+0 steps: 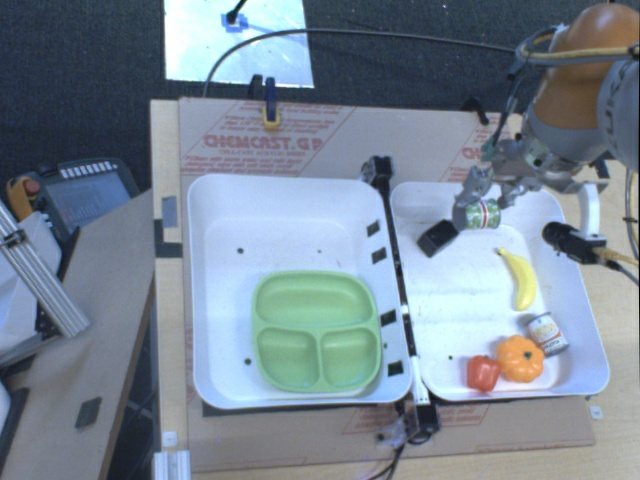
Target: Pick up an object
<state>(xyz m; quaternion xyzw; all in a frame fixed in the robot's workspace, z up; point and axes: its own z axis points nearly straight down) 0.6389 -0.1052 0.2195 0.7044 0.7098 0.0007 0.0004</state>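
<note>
In the camera view, two shallow white bins sit side by side on the worktop (300, 133), on a sheet of brown cardboard. The arm reaches in from the right, its orange band high at the upper right corner, and the gripper (478, 208) hangs over the far part of the right bin (590, 358). A small can with a green and white label (484, 215) lies on its side between the fingers, so the gripper is clenched on it, raised a little over the bin floor by the look of it. Just to the left and slightly nearer the camera lies a small black block (437, 237) on the bin floor.

Further toward the camera in the same bin, a yellow banana (520, 278) lies lengthwise near the right wall. Below it rests a second small can (547, 333) on its side, with a brown and white label. Next to that, at the near edge, sit an orange pumpkin-like fruit (521, 359) and, touching it on the left, a red pepper (482, 372).

The left bin (230, 218) holds a green divided plate (315, 330) with three compartments, lying flat in the near right part of the bin.

A grey teach pendant (85, 200) rests on a side table at the left.
</note>
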